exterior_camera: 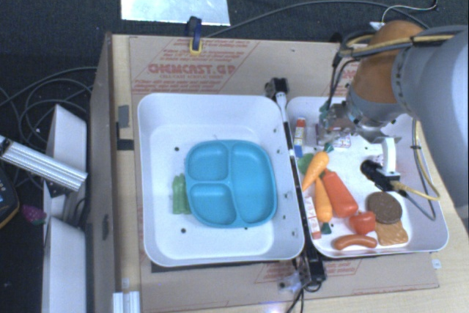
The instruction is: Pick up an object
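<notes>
So my gripper (pixel 334 137) is hanging over the back left part of the right bin (pixel 434 232), with my arm (pixel 432 77) coming in from the right. From this angle I honestly can't tell if it's open or closed, or whether it's touching anything, since the wrist blocks most of the view.

All the stuff to pick from is piled in that same bin. The closest thing is the carrot (pixel 315 168), lying tilted just below the gripper, near the bin's left wall. Right next to it there's a bigger red-orange piece (pixel 339 192) and a slimmer orange piece (pixel 322 201), the three pretty much touching. Toward the front there's a small red chunk (pixel 362 222), then a sausage (pixel 354 241) by the front edge. To their right a round brown cookie (pixel 384 207) sits just above a tan toast-looking square (pixel 392 234).

The left bin (pixel 220 103) has a blue divided plate (pixel 231 182) flat in the middle and a green piece (pixel 179 194) right against the plate's left edge. That's well apart from where I am.
</notes>
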